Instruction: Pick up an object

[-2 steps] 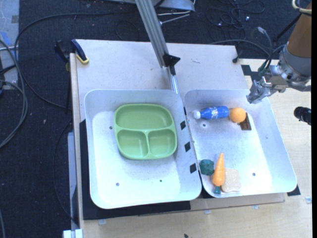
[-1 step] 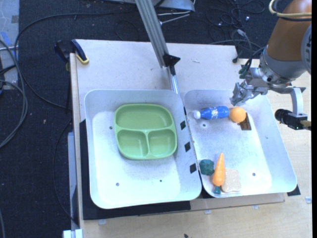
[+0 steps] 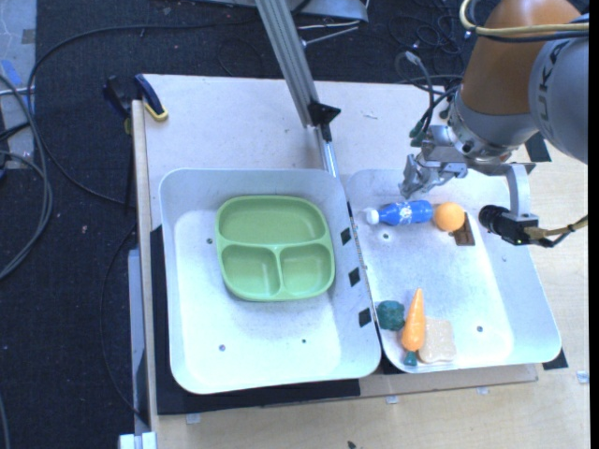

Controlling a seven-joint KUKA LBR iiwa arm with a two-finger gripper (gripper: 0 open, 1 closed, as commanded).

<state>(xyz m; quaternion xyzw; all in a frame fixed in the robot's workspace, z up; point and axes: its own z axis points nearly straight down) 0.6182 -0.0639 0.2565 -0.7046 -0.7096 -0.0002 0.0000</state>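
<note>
Objects for picking lie in the right bin (image 3: 524, 288): a blue bottle with a white cap (image 3: 401, 214) on its side near the far edge, an orange ball (image 3: 450, 216) touching its blue end, and a small brown block (image 3: 463, 237) just beside the ball. Toward the near edge you see a carrot (image 3: 413, 319), a teal piece (image 3: 389, 313) against its left side and a tan sponge-like block (image 3: 437, 340) against its right. Your hand (image 3: 418, 178) hangs directly above the bottle, close to it; you cannot tell how far the fingers are parted, and nothing is visibly held. The left bin (image 3: 187, 344) carries a green divided plate (image 3: 275, 247). A grey metal pole (image 3: 292, 50) slants across the tabletop's (image 3: 225, 120) far side to the gap between the bins. The arm (image 3: 524, 64) is cut off at the right edge.
</note>
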